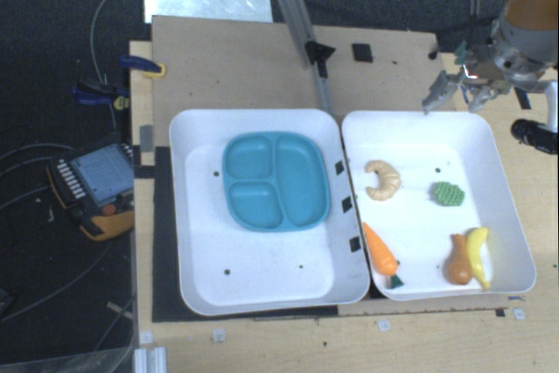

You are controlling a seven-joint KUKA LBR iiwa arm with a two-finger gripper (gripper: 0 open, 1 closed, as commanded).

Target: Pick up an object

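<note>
Tan croissant (383, 179) well below-left of fingers (434, 94)

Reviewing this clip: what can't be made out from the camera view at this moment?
- Arm: cut off by the top and right edges; just the wrist section shows.
- Gripper: small and blurred above the right bin's far rim; its state is unclear.
- Brown item: partly hidden by the banana lying against it; identity unclear.
- Carrot: its tip lies at the bin's rim; too small to tell if it rests on it.
</note>
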